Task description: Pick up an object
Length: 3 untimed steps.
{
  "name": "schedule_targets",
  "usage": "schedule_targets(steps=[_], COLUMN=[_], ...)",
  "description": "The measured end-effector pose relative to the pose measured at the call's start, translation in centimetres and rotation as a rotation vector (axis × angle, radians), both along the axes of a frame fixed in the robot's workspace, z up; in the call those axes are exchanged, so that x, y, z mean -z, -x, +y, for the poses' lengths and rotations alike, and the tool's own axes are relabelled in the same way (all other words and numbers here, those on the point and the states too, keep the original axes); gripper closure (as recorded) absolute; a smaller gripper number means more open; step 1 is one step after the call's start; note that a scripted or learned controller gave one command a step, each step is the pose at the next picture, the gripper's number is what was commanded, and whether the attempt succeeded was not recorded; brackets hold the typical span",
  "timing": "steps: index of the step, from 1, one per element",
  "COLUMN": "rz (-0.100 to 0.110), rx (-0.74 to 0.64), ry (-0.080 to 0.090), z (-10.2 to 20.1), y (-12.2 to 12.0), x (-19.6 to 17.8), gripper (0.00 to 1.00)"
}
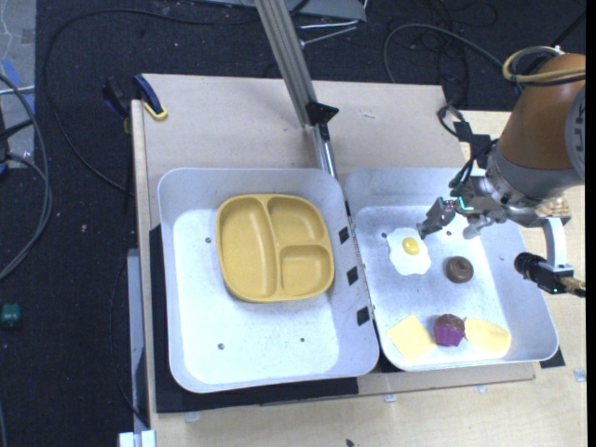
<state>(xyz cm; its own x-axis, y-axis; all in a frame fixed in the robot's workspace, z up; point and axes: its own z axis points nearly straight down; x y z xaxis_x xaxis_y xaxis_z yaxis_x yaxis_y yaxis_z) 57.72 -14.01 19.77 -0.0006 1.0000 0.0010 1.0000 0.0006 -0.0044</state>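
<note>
The right bin (521,250) holds a fried egg (408,251), a small brown round piece (458,269), a purple lump (449,330) and two pale yellow pieces (411,336) (487,334) along its front. My gripper (456,220) hangs over the back of this bin, just right of and above the egg, apart from it. Its dark fingers (435,220) stand spread, and nothing lies between them.
The left bin (186,277) bears a yellow divided plate (276,247). A metal pole (291,54) slants down to the gap between the bins. The arm's orange band (545,119) is at the right edge. Cables lie on the dark floor behind the bench.
</note>
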Motion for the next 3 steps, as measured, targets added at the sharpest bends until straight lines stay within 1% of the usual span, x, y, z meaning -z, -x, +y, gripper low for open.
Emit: schedule_targets(steps=[1,2,3], rz=[-0.004,-0.002,-0.004], rx=[-0.001,0.002,0.001], ry=[0.001,0.001,0.001], z=[0.0,-0.1,-0.1], y=[-0.1,-0.1,-0.1], x=[-0.2,6.1,10.6], gripper=[0.00,0.00,0.00])
